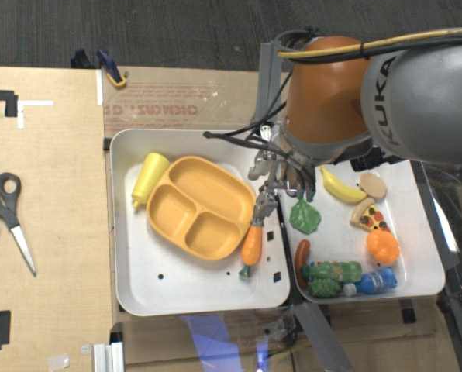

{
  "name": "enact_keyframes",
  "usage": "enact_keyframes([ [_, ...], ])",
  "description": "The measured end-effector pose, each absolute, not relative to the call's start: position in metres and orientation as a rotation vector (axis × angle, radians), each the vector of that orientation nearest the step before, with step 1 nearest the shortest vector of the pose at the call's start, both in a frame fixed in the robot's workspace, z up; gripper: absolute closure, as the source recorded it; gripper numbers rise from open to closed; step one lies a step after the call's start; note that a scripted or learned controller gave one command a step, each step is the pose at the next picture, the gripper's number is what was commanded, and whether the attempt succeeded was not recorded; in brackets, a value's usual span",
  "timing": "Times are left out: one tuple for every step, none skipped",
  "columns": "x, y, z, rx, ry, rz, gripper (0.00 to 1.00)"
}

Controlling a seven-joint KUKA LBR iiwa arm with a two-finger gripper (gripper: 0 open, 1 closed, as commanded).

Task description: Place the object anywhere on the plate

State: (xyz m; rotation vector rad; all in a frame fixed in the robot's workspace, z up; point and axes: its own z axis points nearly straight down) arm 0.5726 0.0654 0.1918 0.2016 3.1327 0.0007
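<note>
The grey arm's orange wrist band hides the white right bin's [417, 285] upper left corner, and the two-finger metal gripper [263, 208] is a dark tangle of parts and cables. Its fingers pinch the top of an orange toy carrot [251, 246], which hangs tilted just off the right rim of the yellow three-compartment plastic plate [196, 205]. A yellow plastic bottle [148, 178] touches that plate's left edge.

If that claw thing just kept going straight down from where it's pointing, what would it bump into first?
Probably the carrot. The gripper points down right over its top end, beside the yellow plate. Height is hard to judge from above; they may already touch.
</note>
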Motion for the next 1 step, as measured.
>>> enact_keyframes([
  [0.5726, 0.0654, 0.1918, 0.202, 3.133, 0.001, 0.0],
])
